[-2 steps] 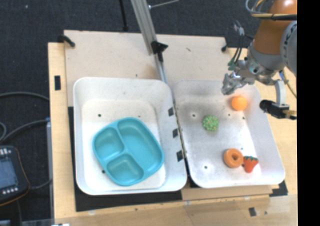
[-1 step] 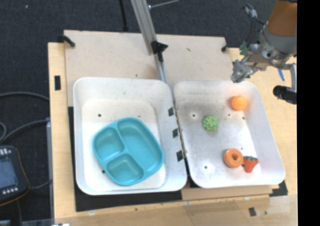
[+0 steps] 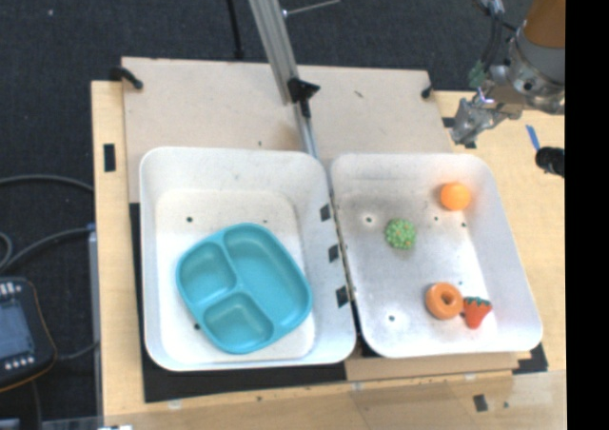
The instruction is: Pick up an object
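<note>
The gripper (image 3: 469, 126) hangs above the bench just past the far rim of the right bin (image 3: 504, 228), off its upper right corner, and nothing is between its fingers; whether they are spread or pressed together I cannot tell from here, since the metal tip is small and blurred against the wood. Everything worth picking lies in that right bin. Nearest is the orange ball (image 3: 456, 196), at about six o'clock from the gripper and only a little way inside the rim, so I would judge it the likeliest target: a short drop toward the near side of the bench would bring the tip over it. The green ball (image 3: 401, 234) sits at roughly seven o'clock from the gripper, farther in toward the bin's middle. Well beyond, near the bin's front edge at six o'clock, the orange ring (image 3: 443, 301) lies flat with a small red piece (image 3: 477, 311) touching or just beside it at its four o'clock; that one is too small for me to name. The ball is round, so no approach angle is favoured. The left bin (image 3: 152, 228) holds a blue divided tray (image 3: 244, 287), well apart from the arm. The arm itself is cut off at the upper right, with just its orange band (image 3: 545, 14) showing above the wrist.
</note>
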You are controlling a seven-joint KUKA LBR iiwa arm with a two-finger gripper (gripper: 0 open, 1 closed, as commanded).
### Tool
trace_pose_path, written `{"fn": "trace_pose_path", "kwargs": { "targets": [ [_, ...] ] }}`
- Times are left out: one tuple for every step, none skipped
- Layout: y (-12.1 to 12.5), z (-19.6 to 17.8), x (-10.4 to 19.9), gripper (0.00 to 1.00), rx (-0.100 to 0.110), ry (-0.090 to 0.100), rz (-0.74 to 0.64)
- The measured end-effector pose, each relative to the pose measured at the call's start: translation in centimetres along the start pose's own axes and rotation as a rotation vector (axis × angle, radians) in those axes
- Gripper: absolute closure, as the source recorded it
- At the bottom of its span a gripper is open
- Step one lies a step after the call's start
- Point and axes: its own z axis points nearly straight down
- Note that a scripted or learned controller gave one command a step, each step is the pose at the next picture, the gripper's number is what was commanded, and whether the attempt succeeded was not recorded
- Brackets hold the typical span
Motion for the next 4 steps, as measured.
{"fn": "trace_pose_path", "kwargs": {
  "targets": [
    [-2.4,1.7,4.7,1.0,0.007,0.002,-0.002],
    [-3.7,1.4,9.5,1.0,0.006,0.003,-0.004],
    [-6.0,2.9,14.8,1.0,0.008,0.003,-0.004],
    [-8.3,4.5,20.0,1.0,0.008,0.003,-0.004]
  ]
}}
